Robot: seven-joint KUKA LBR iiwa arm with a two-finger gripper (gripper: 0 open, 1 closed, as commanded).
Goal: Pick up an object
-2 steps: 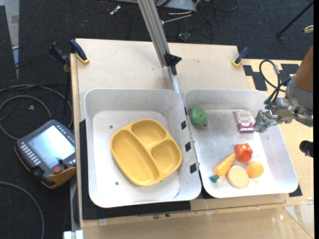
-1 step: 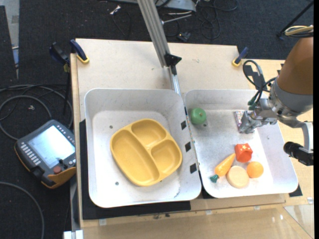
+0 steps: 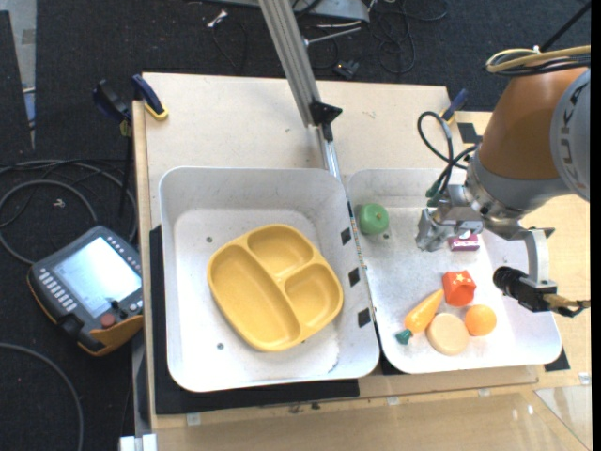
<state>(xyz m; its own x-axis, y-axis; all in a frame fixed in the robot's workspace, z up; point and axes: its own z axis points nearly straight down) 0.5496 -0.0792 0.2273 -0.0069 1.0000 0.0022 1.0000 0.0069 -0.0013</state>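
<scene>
The arm entered from the right, its orange band above the wrist, and the tool (image 3: 435, 236) was positioned low over the right bin (image 3: 526, 353), near that bin's upper middle area. Whether the tool was apart or together could not be determined from this angle. No object was visible within it.

A small pink-and-white item (image 3: 464, 243) lay just beside the tool, on its right. A green round object (image 3: 374, 218) sat to the tool's left, near the wall shared by the two bins. Toward the front of the right bin, four objects were grouped closely: a red block (image 3: 458, 287), an orange ball (image 3: 480, 319), a cream-coloured round object (image 3: 448, 334) and an orange carrot-shaped object (image 3: 421, 312) with a green tip. The cream object touched or nearly touched the ball and the carrot shape.

The left bin (image 3: 188, 214) contained a yellow divided plate (image 3: 274, 286) with three compartments. Both bins rested side by side on the surface (image 3: 235, 120). A handheld control pendant (image 3: 86, 287) lay on the floor to the left.
</scene>
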